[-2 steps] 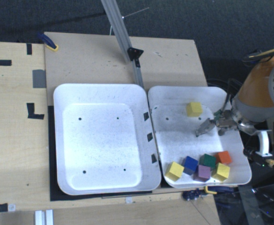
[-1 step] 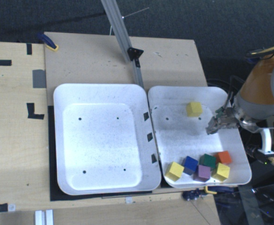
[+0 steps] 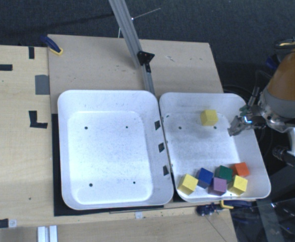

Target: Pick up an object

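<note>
The right bin (image 3: 195,150) holds a lone yellow cube (image 3: 209,117) near its far side. Along its near edge lies a cluster of blocks: a yellow one (image 3: 188,183), a blue one (image 3: 204,176), a purple one (image 3: 219,185), a green one (image 3: 223,173), an orange one (image 3: 241,169) and another yellow one (image 3: 239,184). My gripper (image 3: 236,127) hangs over the right rim of this bin, to the right of the lone yellow cube and apart from it. Nothing shows between its fingers.
The left bin (image 3: 66,135) sits beside the right one. A grey metal pole (image 3: 129,29) slants down from the top to the gap between the bins. A blue and yellow clamp (image 3: 52,44) lies at the bench's far left.
</note>
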Robot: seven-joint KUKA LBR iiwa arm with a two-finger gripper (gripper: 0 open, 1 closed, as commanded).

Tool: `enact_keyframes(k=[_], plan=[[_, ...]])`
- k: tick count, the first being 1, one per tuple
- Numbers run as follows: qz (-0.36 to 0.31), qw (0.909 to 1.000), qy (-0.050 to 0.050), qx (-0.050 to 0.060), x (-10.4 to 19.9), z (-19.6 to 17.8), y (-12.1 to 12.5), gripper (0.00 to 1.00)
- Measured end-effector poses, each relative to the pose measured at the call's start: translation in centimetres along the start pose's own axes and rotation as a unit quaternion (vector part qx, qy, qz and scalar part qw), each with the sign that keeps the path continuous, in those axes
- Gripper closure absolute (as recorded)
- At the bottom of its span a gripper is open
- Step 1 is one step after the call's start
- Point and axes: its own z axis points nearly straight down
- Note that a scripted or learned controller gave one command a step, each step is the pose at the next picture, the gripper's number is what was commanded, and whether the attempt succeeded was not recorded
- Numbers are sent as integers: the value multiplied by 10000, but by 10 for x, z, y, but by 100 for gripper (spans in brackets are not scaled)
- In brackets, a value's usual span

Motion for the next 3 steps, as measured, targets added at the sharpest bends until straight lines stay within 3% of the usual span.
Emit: enact_keyframes(k=[1, 2, 3], plan=[[0, 10000, -5, -11, -5, -61, 7, 100], [0, 10000, 2, 2, -4, -95, 8, 100], [-18, 10000, 11, 15, 43, -96, 12, 100]])
